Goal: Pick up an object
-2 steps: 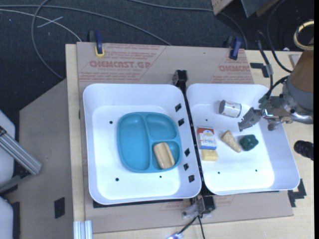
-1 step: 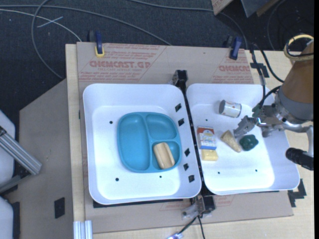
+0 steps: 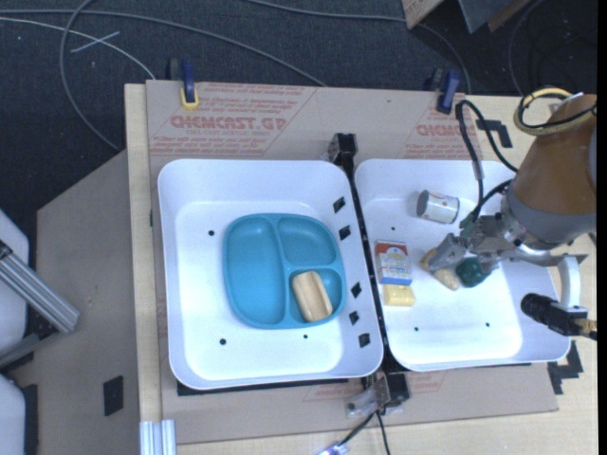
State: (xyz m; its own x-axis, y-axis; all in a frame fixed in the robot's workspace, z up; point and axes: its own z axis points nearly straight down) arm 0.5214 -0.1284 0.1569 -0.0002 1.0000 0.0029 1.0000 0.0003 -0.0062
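Observation:
My gripper (image 3: 463, 257) hangs low over the middle of the right bin (image 3: 446, 339), the arm coming in from the right. Right under it lie a dark green round object (image 3: 470, 274) and a tan piece (image 3: 445, 280), both partly hidden by the gripper. To its left is a small red, white and blue box (image 3: 392, 261) with a yellow block (image 3: 398, 297) just below it. A small silver can (image 3: 437, 206) lies on its side toward the bin's back.
The left bin (image 3: 190, 254) holds a blue divided plate (image 3: 266, 263) with a tan bread-like piece (image 3: 311, 294) in its lower right compartment. A black divider with clips runs between the bins. Cables trail along the arm at the right.

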